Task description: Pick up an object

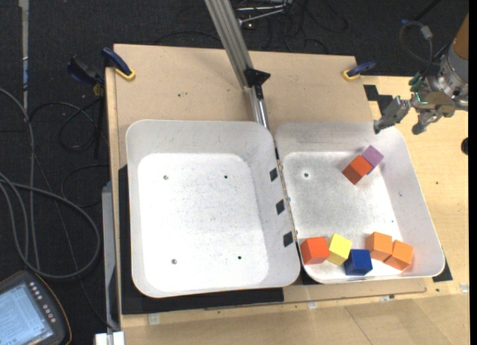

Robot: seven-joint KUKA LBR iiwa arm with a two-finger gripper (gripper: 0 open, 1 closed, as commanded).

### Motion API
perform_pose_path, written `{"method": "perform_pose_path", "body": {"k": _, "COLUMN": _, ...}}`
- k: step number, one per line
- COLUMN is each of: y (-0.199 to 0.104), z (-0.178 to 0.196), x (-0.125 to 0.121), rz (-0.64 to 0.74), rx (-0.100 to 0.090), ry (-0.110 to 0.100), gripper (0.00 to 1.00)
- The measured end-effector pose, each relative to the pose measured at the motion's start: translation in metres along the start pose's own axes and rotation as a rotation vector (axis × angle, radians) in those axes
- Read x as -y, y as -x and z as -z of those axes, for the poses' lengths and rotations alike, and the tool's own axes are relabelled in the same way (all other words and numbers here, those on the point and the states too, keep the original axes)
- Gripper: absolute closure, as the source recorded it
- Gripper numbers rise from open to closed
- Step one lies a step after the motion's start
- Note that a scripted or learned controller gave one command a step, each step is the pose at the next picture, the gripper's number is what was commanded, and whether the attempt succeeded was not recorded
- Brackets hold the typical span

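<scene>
Pincer (pixel 407 116) hangs wide and empty past the right bin's (pixel 417 187) far corner; next it must descend toward the purple block (pixel 373 156).

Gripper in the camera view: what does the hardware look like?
The gripper is a cluttered grey metal head with two dark fingers and small greenish bits. A thin dark cable loops above it. The arm shows a strip of orange over pale grey.
</scene>
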State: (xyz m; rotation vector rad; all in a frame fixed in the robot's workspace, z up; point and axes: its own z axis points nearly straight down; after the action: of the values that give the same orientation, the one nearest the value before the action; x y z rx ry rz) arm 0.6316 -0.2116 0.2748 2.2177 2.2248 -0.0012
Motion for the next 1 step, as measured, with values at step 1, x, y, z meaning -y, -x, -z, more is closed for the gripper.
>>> {"method": "perform_pose_path", "body": {"k": 1, "y": -0.0001, "z": -0.0001, "x": 0.0000, "rz": 0.000, "rx": 0.000, "ry": 0.000, "gripper": 0.00}}
